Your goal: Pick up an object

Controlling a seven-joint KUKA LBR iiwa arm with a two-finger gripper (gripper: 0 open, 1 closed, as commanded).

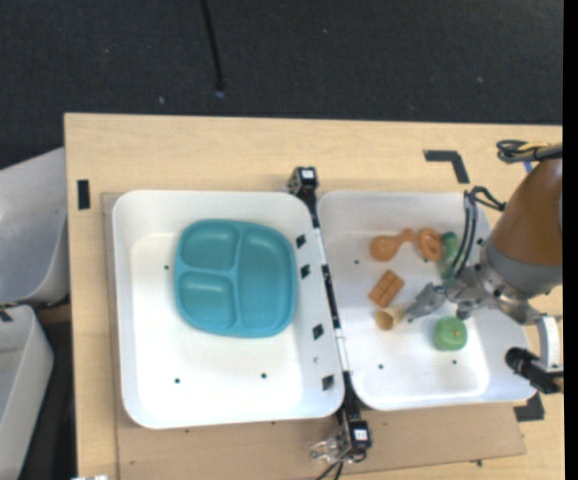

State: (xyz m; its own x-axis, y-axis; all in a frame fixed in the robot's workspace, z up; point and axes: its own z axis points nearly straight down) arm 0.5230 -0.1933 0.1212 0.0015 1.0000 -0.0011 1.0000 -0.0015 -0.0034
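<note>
Green ball point(450, 334) lies near the right bin's point(409, 393) right wall, just beside the gripper point(431, 301), whose finger state I cannot tell, with orange pieces point(406, 245) and a tan block point(386, 288) toward the centre, and a teal divided plate point(236, 277) in the left bin point(139, 368).

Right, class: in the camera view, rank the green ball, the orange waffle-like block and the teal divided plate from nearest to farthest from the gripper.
1. Green ball, right bin, just below the gripper.
2. Orange waffle-like block, right bin, to the gripper's left in the view.
3. Teal divided plate, in the left bin.
</note>
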